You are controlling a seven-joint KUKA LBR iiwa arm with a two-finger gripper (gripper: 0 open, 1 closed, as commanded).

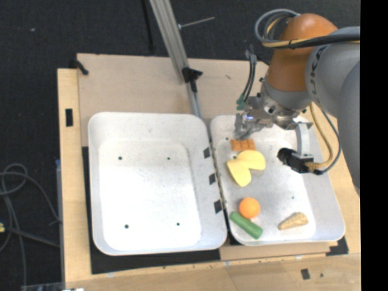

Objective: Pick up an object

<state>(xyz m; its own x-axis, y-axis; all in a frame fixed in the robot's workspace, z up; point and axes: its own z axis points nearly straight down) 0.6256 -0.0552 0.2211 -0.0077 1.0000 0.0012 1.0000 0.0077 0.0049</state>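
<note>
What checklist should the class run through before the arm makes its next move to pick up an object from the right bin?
1. Objects within reach in the right bin: ok; five lie there.
2. Gripper over a target: ok; it sits just above the small orange block.
3. Nearest neighbour clear: not ok; the yellow pieces touch that block.
4. Orange ball free to grasp: not ok; the green cylinder lies against it.
5. Tan wedge isolated: ok.
6. Object already held: cannot tell.
</note>
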